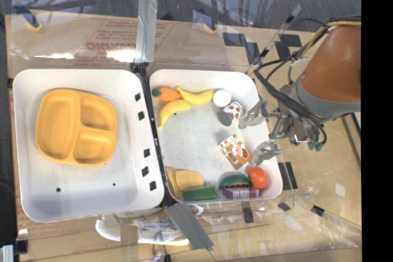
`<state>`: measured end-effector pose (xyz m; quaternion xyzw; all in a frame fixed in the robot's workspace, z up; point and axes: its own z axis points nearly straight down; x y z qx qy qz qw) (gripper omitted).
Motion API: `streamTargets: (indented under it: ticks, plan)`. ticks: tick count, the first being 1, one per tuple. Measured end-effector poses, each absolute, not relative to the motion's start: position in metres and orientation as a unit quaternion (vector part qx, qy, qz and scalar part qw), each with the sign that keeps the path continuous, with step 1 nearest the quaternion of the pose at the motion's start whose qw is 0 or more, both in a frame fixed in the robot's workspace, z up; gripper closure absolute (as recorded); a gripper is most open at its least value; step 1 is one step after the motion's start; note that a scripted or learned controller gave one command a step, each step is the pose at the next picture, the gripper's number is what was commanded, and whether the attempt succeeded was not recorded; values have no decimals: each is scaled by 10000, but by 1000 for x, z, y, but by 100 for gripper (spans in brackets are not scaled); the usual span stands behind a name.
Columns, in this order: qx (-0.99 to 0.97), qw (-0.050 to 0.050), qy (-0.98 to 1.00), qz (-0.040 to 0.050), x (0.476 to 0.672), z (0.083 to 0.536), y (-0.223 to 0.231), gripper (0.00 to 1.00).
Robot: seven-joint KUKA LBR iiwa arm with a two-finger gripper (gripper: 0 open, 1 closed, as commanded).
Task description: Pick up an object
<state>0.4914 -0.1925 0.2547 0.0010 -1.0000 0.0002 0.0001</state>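
My gripper (pixel 254 135) hangs over the right rim of the right bin (pixel 190 141), open, with nothing between its fingers. One silver fingertip (pixel 248 119) is next to a small patterned cup (pixel 232 112); the other is just above a red tomato (pixel 258 178). A patterned flat packet (pixel 234 150) lies just left of the gripper. Farther off in the same bin are two yellow bananas (pixel 195 96), an orange carrot (pixel 164 94), a white cup (pixel 221 97), a tan bread piece (pixel 187 179), a green block (pixel 199 194), a dark green item (pixel 234 181) and a purple item (pixel 239 193).
The left bin (pixel 31 193) holds a yellow divided plate (pixel 75 126). The grey arm with its orange band (pixel 334 70) and loose cables (pixel 295 132) crowds the right side of the bench. A black divider (pixel 150 132) runs between the bins.
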Motion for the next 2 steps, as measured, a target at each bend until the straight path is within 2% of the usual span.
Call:
streamTargets:
  ticks: [1,2]
  plan:
    - [264,-19,-9996,6,511,93,-209,0]
    - [-668,-30,-9978,-3,496,93,-209,0]
